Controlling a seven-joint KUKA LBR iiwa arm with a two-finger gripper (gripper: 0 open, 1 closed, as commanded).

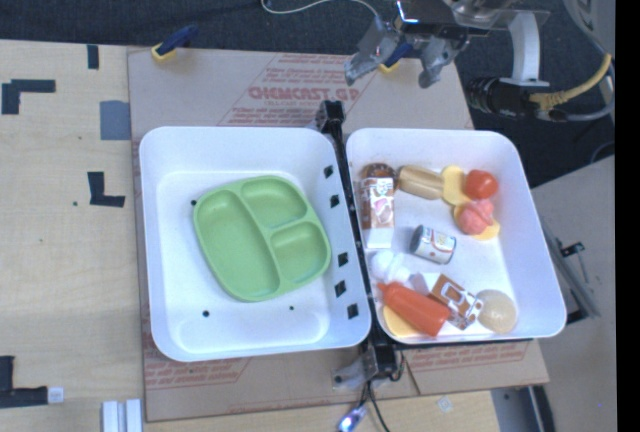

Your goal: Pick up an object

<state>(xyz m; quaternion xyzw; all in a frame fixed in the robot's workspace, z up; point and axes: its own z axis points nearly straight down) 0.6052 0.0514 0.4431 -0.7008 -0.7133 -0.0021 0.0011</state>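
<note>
Carrot (415, 308) crowds right bin (530, 220) near rim; jaws spread, unladen, beyond far rim.

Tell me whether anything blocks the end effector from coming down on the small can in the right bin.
Nothing visible does. The end effector hangs above the bench beyond the right bin's far rim, and the small can lies in open floor, apart from the wrapped bar and the pink toy.

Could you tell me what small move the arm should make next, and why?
Probably lower the open two-finger gripper toward the right white bin. It hangs above the bin's far edge holding nothing, while the small red tomato-like toy and other food toys lie there.
</note>
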